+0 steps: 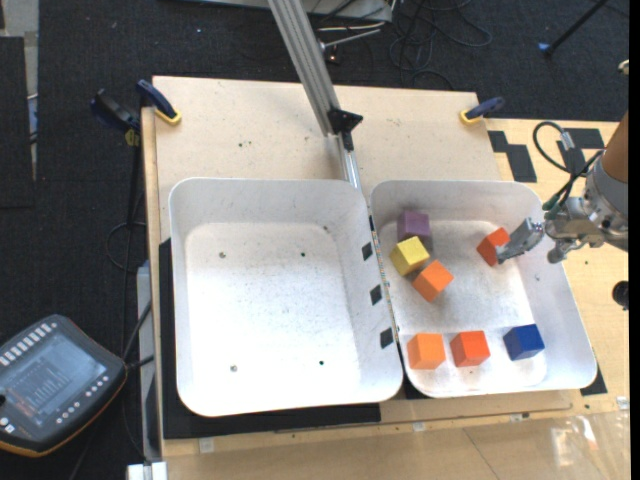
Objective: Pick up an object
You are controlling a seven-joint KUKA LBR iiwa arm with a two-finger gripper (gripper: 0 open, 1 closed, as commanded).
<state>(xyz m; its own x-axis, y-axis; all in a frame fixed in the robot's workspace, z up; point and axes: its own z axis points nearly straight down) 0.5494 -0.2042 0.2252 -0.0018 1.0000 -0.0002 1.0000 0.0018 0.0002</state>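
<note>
Two bins; seven cubes: four orange, purple, yellow, blue.

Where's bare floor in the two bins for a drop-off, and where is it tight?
The left bin has open floor wall to wall. In the right bin, the middle is free, between the purple/yellow/orange cluster and the front row of cubes. It is tight at the back right, where the gripper sits by the orange-red cube.

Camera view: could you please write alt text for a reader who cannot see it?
The claw reaches into the right bin beside a red-orange block. That bin also holds purple, yellow, blue and three more orange blocks.
</note>
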